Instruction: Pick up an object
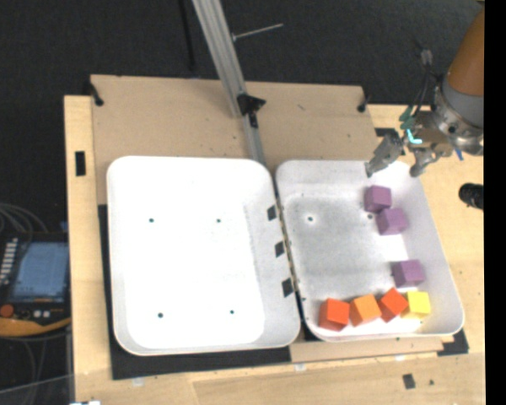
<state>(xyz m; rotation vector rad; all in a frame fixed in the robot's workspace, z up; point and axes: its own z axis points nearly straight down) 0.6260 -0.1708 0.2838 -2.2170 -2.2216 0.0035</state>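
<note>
End effector [400,159] spread, holding nothing, hovering over right bin [320,251] far edge. Nearest purple block [377,197] just below it. I'd drop straight down, straddle that one, avoid its purple neighbour [392,220].

1 camera sits fixed above the bench [76,251], looking down at a slant from some way off. It takes in both white bins: the left bin [194,171] and the right bin [320,175]. The arm [464,74] enters from the view's right.
</note>
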